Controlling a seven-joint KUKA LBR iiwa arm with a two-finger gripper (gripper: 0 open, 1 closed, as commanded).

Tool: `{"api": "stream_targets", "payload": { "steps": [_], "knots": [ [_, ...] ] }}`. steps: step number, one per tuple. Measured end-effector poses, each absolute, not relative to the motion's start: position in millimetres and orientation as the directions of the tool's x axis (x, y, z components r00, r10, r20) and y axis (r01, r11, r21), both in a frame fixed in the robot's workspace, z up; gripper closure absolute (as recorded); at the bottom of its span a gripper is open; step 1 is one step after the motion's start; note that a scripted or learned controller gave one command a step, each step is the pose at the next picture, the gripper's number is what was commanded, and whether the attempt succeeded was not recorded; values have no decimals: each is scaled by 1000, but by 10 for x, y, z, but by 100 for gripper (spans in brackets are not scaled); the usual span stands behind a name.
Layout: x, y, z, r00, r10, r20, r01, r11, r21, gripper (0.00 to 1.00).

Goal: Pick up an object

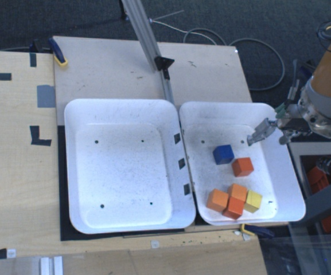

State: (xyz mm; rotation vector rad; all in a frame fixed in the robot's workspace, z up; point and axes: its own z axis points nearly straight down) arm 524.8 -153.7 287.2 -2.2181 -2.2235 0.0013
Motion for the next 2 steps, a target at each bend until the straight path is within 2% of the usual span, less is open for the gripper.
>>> {"api": "stream_targets", "payload": {
  "steps": [1,2],
  "knots": [
    [5530,-1119,2194,-5,1000,2,1000,5,-7,0],
    [5918,-1025,1212,-2,1000,-3,1000,2,0,0]
  ]
}}
